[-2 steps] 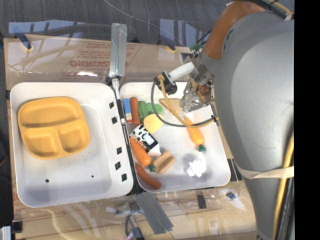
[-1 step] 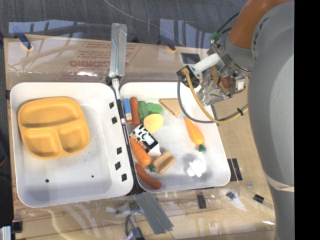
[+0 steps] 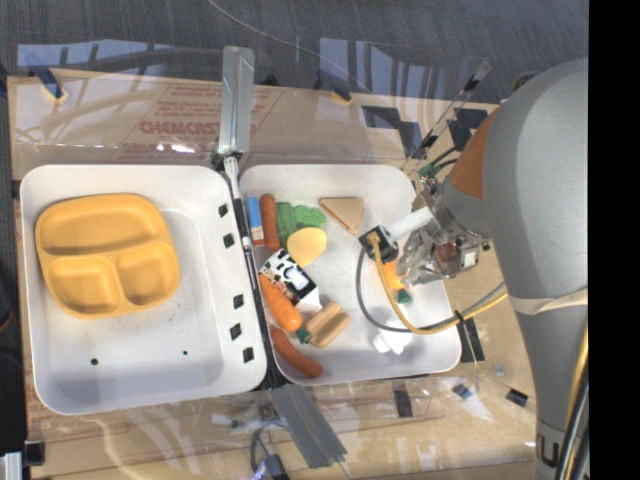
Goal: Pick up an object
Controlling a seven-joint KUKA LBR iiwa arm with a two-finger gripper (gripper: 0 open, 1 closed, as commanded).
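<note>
Two white bins side by side; landmark is the right bin [image 3: 345,373]. Left of it, the left bin [image 3: 140,378] carries a yellow divided tray [image 3: 105,251] in its upper left part.

Inside the right bin, along its left wall: an orange-red sausage [image 3: 269,219] upright near the top, a green toy [image 3: 297,216] just right of it, a pale yellow oval piece [image 3: 307,243] below the green one. A tan triangular wedge [image 3: 344,211] sits toward the bin's top middle. Lower down: a black-and-white cow-print block [image 3: 291,276], a carrot [image 3: 281,307] touching its lower left side, a tan cylinder [image 3: 327,323] just right of the carrot, a red sausage [image 3: 297,356] near the bottom wall.

Arm [image 3: 535,218] comes in over the bin's right edge. Gripper [image 3: 396,268] hangs over the bin's right half, apart from the toy cluster. Finger state: cannot tell, cables and hardware clutter it. Small orange-and-green item [image 3: 391,274] sits right at the gripper; held or lying below, cannot tell. Black cable loop [image 3: 365,298] hangs under the gripper.
</note>
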